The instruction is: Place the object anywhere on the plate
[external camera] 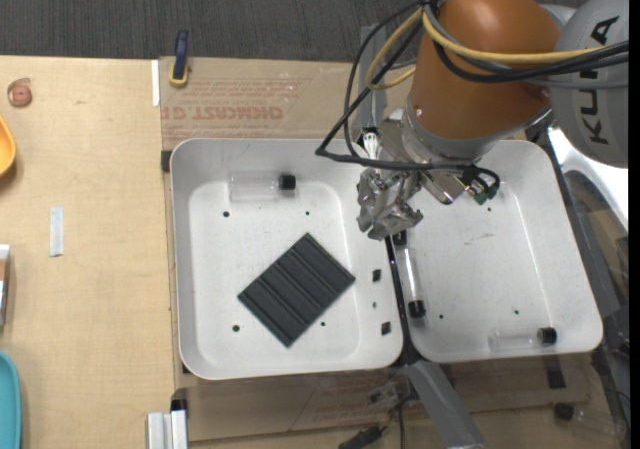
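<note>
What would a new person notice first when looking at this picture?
Most striking is the arm's big orange band, looped with cables, above the seam between the two white bins. Below it the gripper hangs over the left edge of the right bin. Next comes the dark ribbed plate, lying diagonally in the left bin.

Bright even overhead light, soft faint shadows, mild glare on the 2 white bins (190, 267), sheen on the orange band (480, 57), slightly soft focus
</note>
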Robot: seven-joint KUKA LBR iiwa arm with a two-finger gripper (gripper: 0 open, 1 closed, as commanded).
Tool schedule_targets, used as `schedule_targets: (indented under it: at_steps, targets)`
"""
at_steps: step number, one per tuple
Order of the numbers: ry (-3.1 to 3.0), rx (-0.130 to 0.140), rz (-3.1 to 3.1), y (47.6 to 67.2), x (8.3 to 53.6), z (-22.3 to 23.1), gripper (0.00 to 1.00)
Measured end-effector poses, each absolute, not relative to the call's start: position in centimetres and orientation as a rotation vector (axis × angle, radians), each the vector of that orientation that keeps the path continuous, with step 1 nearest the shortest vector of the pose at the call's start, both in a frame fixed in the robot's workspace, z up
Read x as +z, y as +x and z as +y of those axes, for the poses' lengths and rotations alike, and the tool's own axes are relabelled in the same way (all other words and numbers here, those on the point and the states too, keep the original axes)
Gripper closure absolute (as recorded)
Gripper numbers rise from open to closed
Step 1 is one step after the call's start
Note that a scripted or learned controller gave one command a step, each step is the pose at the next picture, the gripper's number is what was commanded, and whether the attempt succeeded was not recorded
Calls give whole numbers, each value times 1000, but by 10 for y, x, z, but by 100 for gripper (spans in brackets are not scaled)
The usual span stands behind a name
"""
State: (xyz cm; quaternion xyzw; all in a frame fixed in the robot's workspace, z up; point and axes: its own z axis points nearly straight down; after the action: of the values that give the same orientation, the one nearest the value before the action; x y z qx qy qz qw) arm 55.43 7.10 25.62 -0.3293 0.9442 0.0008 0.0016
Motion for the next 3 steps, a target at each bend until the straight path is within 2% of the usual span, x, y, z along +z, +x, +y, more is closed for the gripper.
schedule_targets:
  at_steps: [1, 2, 3]
  targets:
    - [-1034, 3, 2964, 554, 256, 71, 0]
    - [-1025, 5, 2962, 556, 265, 71, 100]
    - [-1025, 5, 2962, 556, 265, 71, 0]
